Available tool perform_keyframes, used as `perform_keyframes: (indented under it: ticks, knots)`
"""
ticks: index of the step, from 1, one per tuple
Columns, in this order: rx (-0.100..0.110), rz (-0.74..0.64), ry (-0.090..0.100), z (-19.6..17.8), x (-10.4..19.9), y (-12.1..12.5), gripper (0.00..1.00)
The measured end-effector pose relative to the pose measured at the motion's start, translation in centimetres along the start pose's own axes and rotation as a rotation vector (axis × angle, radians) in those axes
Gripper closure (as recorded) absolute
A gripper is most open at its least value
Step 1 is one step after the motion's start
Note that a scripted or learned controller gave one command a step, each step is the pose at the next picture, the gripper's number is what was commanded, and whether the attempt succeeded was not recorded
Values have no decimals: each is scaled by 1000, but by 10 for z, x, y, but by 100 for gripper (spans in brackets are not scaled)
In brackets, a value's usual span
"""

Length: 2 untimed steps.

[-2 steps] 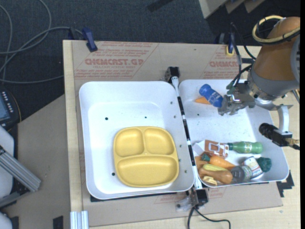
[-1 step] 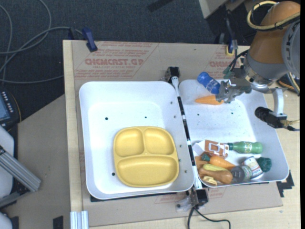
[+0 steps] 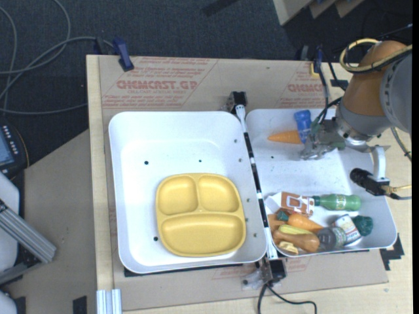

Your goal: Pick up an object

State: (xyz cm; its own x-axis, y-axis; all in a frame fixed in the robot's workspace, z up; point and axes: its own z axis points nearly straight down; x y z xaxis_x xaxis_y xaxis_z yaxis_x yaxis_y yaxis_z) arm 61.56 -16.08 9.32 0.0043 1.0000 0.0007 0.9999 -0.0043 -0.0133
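My gripper (image 3: pixel 313 150) is down in the right bin (image 3: pixel 366 175), near its far side. An orange carrot-shaped toy (image 3: pixel 283 137) lies just left of it, apart from it. A blue object (image 3: pixel 302 123) stands beside the carrot, at the gripper's upper left. Nothing shows as held. At the bin's near end there is a heap: a green bottle (image 3: pixel 338 203), a small white-and-orange carton (image 3: pixel 298 203), another orange carrot (image 3: pixel 302 223), a small can (image 3: pixel 347 230) and a brownish piece (image 3: pixel 298 242).
The left bin (image 3: pixel 131 142) holds a yellow divided plate (image 3: pixel 200 214) at its near side. A black clip (image 3: pixel 237 100) sits where the two bins meet at the back. The arm's orange band (image 3: pixel 370 84) hangs over the right bin's far right corner.
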Motion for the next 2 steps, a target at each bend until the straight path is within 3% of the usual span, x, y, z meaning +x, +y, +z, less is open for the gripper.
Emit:
perform_keyframes:
  ticks: [1, 2]
  knots:
    - [-12, -4, -1, -6, 3, 4, 0]
    - [-10, -9, 2, 10, 53, 11, 0]
